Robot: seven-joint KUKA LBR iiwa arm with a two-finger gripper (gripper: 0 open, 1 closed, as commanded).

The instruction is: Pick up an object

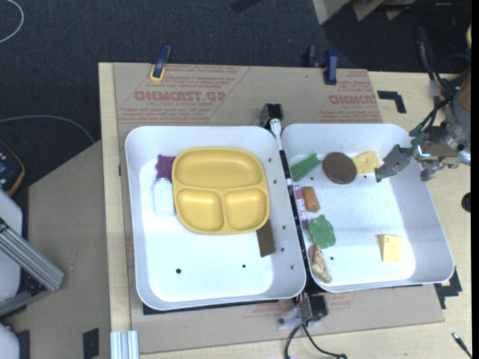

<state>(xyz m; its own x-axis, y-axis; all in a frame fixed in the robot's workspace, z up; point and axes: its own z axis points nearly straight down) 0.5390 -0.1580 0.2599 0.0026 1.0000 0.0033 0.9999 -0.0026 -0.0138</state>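
You had two white bins on the cardboard-topped bench (224, 88) over dark carpet. The left bin (142, 223) held one yellow divided tray (221, 189) — the right bin (419, 223) two cheese pieces (391, 247), two green bits (322, 231), one brown disc (340, 167). The gripper (408, 164) hung over the right bin's far corner, holding nothing.

The right bin (419, 200) holds the small loose items: a round brown disc (340, 167) at upper centre, touching a pale yellow cheese-like piece (366, 161) on its right and near a green strip (304, 167) on its left. Lower lie an orange-brown block (310, 200), a green leafy piece (323, 231), a yellow wedge (390, 247) and a tan item (319, 263) at the bin's lower left.
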